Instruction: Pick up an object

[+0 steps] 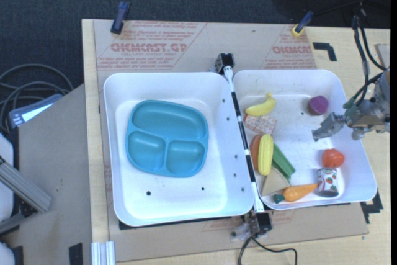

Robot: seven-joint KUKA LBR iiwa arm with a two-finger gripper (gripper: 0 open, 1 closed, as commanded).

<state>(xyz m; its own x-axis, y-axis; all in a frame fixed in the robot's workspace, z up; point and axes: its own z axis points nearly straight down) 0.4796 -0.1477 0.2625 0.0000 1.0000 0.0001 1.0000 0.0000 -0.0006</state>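
The right bin (pixel 347 91) holds toy food. A yellow banana (pixel 260 107) lies near its left wall, and a purple plum (pixel 318 105) sits at the back right. A red tomato (pixel 333 157) rests above a small printed can (pixel 329 182), with an orange carrot (pixel 298 192) at the front. A yellow corn cob (pixel 265 154) and a green cucumber (pixel 283 162) lie side by side. My gripper (pixel 327 128) hangs over the bin's right side, between the plum and the tomato, and nothing is visibly held in it.
In the left bin (pixel 118 133) lies a blue divided plate (pixel 167 138). A black divider rail (pixel 239 133) runs between the bins. Blue (pixel 120 17) and yellow (pixel 302 23) clamps grip the board's back edge. Cables (pixel 363 46) hang at the right.
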